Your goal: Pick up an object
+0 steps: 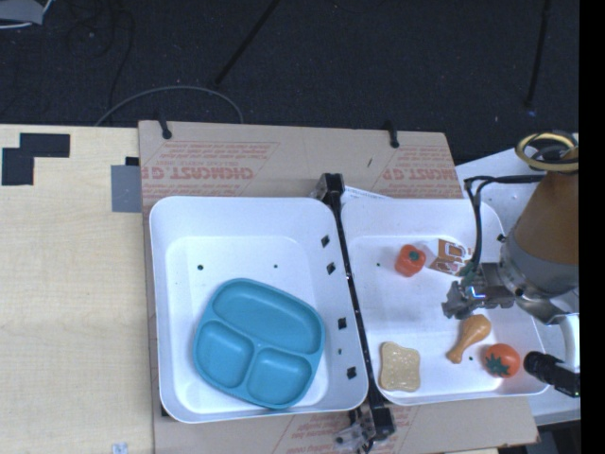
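The right bin [378,218] holds a toy chicken drumstick [469,337], a slice of toast [400,366], a red-orange tomato [409,260], a second tomato [501,359] at the front right and a small brown-and-white packet [451,254]. My gripper [466,298] hangs low over the right side of this bin, just above the drumstick's thick end and right of the first tomato. Nothing shows between its fingers, and their spread is too dark to read.
The left bin [175,230] carries a blue divided plate [258,341]. A black divider [344,291] runs between the bins. The arm's orange-banded body [553,220] looms over the right bin's far right side. Cardboard [284,159] lies under both bins.
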You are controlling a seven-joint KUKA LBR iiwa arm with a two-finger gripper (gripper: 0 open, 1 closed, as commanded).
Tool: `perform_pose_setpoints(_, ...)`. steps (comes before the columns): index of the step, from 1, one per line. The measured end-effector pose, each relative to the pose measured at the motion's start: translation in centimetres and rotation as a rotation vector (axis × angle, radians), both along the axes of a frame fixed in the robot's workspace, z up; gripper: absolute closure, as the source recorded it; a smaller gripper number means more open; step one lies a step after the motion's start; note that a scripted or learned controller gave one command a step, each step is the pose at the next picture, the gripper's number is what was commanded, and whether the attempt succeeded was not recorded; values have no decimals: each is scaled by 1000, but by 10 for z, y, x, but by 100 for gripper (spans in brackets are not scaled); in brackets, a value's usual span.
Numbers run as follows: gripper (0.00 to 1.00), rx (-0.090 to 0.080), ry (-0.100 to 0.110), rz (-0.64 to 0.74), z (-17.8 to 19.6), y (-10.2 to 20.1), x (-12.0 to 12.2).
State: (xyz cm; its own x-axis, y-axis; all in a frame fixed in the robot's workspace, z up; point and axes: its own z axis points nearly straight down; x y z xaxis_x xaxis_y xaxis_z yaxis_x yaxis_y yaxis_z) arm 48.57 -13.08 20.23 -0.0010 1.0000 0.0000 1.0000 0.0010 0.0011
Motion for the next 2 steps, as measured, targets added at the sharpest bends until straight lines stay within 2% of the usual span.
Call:
perform_pose_setpoints(1, 100, -1, -3, 0, 63, -2, -2)
perform_pose_setpoints(2, 100, 3, 6, 4, 46, 51, 12)
